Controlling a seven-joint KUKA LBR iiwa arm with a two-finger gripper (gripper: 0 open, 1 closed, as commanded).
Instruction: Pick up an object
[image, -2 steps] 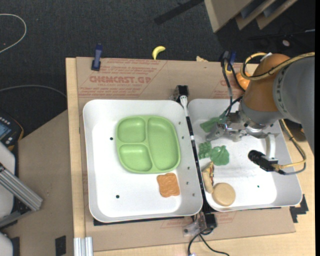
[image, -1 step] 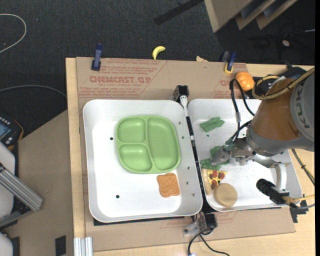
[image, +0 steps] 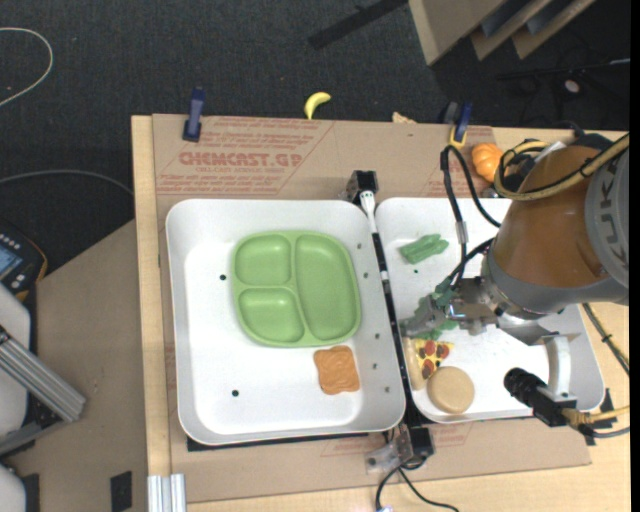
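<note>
Gripper (image: 428, 318) low over the left part of the right bin (image: 480, 408), right of frame centre; finger state impossible to tell from this angle. Just below it, a small red-and-yellow item (image: 432, 352), with a round tan bun (image: 450, 389) lower still. Green leafy piece (image: 424, 248) lying above the gripper, apart from it. Left bin (image: 195, 330) holding a green divided plate (image: 296, 288) mid-frame and an orange toast-like piece (image: 338, 369) just under the plate's lower right corner.
</note>
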